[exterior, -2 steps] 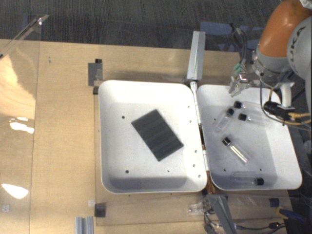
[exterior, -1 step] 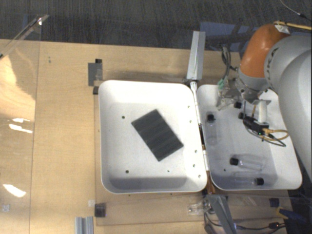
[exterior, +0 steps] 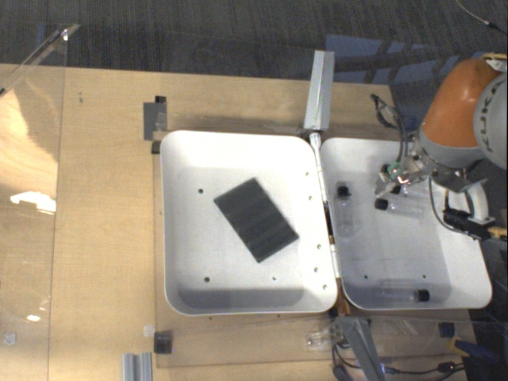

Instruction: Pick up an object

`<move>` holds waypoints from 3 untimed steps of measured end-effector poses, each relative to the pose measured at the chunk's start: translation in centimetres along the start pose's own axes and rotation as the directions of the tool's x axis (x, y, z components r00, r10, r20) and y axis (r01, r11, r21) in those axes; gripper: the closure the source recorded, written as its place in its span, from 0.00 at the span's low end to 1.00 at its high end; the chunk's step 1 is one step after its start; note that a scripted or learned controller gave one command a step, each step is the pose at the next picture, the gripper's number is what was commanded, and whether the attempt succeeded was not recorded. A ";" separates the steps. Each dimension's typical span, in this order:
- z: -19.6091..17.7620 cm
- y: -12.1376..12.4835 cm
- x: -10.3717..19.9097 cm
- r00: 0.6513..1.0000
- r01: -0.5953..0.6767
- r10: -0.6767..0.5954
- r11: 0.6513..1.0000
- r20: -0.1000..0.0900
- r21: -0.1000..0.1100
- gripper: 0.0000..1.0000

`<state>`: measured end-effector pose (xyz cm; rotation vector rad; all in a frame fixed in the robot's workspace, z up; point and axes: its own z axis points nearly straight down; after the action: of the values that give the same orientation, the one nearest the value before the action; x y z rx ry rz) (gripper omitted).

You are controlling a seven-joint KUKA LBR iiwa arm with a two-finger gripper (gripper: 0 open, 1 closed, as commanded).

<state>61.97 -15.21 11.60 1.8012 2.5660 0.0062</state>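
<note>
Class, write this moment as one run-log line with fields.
arm: over right bin | gripper: above bin floor, nothing seen held | object: dark flat pad in left bin, untouched

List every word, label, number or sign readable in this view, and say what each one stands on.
None: no text can be read.
The dark grey flat pad in the left bin shows only a fine ribbed texture, no print.
The right bin, the bench and the arm's orange band show no lettering.
</note>
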 end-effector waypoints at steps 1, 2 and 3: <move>-8.5 4.4 3.3 0.997 -0.076 0.076 0.997 0.000 -0.001 1.00; 0.4 5.2 3.8 0.994 -0.113 0.113 0.994 -0.001 0.003 1.00; -5.7 4.9 4.9 0.954 0.300 -0.300 0.954 0.001 -0.002 1.00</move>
<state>64.82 -8.93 17.35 1.3898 2.8074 0.0071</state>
